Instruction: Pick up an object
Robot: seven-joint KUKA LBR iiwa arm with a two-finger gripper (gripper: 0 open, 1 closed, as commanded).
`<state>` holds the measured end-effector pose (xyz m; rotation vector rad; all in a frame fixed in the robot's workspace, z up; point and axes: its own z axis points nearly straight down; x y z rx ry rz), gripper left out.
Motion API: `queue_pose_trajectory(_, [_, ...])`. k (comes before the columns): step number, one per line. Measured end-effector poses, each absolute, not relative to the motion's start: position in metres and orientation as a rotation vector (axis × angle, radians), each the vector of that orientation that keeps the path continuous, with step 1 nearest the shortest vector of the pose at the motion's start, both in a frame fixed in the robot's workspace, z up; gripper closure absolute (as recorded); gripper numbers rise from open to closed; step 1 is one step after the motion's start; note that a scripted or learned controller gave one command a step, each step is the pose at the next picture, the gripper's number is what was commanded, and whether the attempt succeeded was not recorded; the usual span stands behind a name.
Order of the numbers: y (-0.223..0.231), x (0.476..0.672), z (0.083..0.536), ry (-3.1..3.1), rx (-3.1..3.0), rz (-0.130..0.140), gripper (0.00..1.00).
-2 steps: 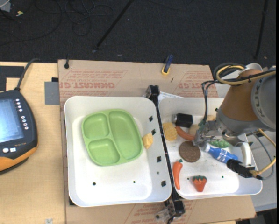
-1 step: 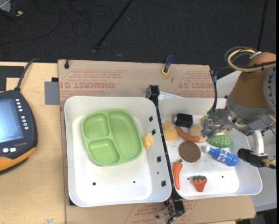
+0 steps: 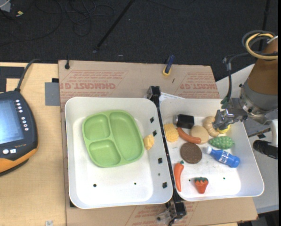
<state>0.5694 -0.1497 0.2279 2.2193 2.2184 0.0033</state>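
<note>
Hovering end effector (image 3: 221, 121) over right bin (image 3: 253, 173); cardboard (image 3: 107, 79) print possibly "CHEMCAST".

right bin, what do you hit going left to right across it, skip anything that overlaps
carrot → brown disc → strawberry → blue bottle
</note>
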Motion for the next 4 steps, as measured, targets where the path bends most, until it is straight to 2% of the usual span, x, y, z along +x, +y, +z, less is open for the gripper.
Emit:
queue_pose_trajectory(1, [-0.15, 0.569, 0.227, 2.223, 2.222, -0.002, 1.0])
queue_pose_trajectory(2, [-0.106, 0.548, 0.217, 2.228, 2.224, -0.004, 1.0])
queue_pose_trajectory(3, [-0.06, 0.513, 0.222, 2.229, 2.223, -0.003, 1.0])
queue_pose_trajectory(4, [-0.013, 0.504, 0.236, 2.227, 2.22, -0.002, 1.0])
